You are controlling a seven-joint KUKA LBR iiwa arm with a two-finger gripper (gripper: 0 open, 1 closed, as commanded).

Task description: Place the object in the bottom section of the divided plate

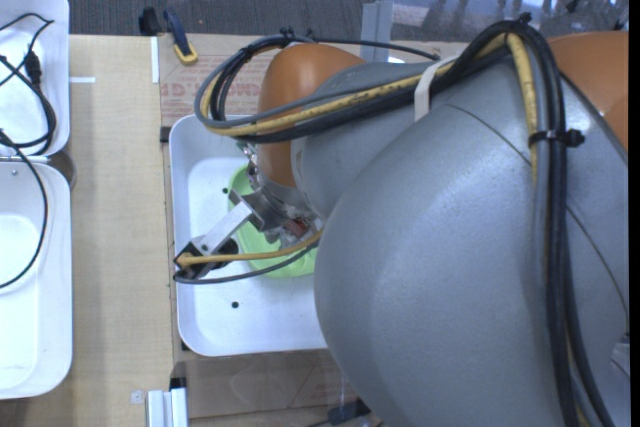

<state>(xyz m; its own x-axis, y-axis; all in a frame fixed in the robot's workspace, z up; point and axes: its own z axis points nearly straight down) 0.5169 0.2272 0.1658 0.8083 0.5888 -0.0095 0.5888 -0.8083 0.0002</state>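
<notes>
The grey arm with its orange band (300,85) reaches in from the right and covers most of the white bin (200,315). Under the wrist a piece of the light green divided plate (262,255) shows, lying in the middle of that bin; its sections are hidden by the arm. My gripper (278,215) hangs low over the plate's left part, mostly hidden behind the wrist hardware. No object shows between its fingers or on the visible sliver of plate.
White tubs (30,335) with black cables stand at the far left past a strip of wooden bench (120,215). A yellow-handled tool (180,43) lies at the bench's far edge. Bare bin floor (250,315) shows in front of the plate.
</notes>
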